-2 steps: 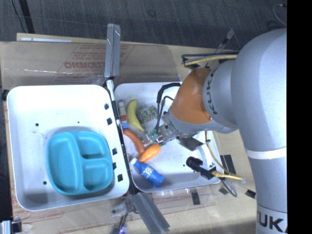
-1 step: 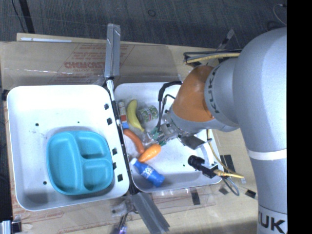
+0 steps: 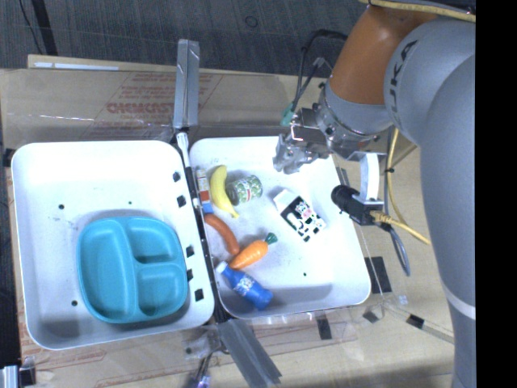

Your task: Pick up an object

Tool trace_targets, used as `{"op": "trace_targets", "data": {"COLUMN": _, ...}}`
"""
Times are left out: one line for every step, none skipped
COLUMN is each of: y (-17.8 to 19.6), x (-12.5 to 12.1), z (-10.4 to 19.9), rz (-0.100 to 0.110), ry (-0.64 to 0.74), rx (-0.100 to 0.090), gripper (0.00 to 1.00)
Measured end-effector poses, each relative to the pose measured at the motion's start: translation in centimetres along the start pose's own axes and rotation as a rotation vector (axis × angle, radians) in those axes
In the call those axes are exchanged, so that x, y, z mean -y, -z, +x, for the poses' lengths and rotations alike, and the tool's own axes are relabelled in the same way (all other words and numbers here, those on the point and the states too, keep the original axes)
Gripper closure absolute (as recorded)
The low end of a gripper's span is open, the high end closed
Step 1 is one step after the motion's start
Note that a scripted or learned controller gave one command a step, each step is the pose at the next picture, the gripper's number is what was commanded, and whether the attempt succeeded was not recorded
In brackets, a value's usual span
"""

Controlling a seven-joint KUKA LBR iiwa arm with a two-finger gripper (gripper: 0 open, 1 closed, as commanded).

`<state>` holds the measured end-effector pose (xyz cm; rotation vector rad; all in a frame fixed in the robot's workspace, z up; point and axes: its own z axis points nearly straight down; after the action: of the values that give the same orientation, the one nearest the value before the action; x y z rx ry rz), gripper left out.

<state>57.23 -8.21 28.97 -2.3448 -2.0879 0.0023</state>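
My gripper (image 3: pixel 288 158) hangs over the far right part of the right bin (image 3: pixel 347 277), above and apart from the objects. Nothing shows between its fingers. In that bin lie a yellow banana (image 3: pixel 220 187), a small green-and-white can (image 3: pixel 244 189), a white carton with black cow spots (image 3: pixel 299 215), an orange carrot (image 3: pixel 251 251), a red-orange sausage (image 3: pixel 221 231) and a blue bottle (image 3: pixel 246 288). The carton is the nearest object, just below and to the right of the gripper.
The left bin (image 3: pixel 48 176) holds a blue divided plate (image 3: pixel 129 269). A metal divider post (image 3: pixel 187 79) rises between the bins at the back. Cables and a black fitting (image 3: pixel 355 203) hang off the arm over the right bin's right rim.
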Motion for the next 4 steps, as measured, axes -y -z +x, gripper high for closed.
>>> {"op": "trace_targets", "data": {"y": 0.0, "x": 0.0, "z": 0.0, "rz": 0.001, "ry": 0.001, "rx": 0.0, "gripper": 0.0}}
{"op": "trace_targets", "data": {"y": -8.5, "x": -1.1, "z": -10.4, "rz": 0.003, "ry": 0.149, "rx": 0.0, "gripper": 0.0}}
{"op": "trace_targets", "data": {"y": -19.7, "x": -1.4, "z": -12.6, "rz": 0.0, "ry": 0.15, "rx": -0.001, "gripper": 0.0}}
{"op": "trace_targets", "data": {"y": -18.6, "x": -1.5, "z": -12.5, "rz": 0.0, "ry": 0.158, "rx": -0.001, "gripper": 1.0}}
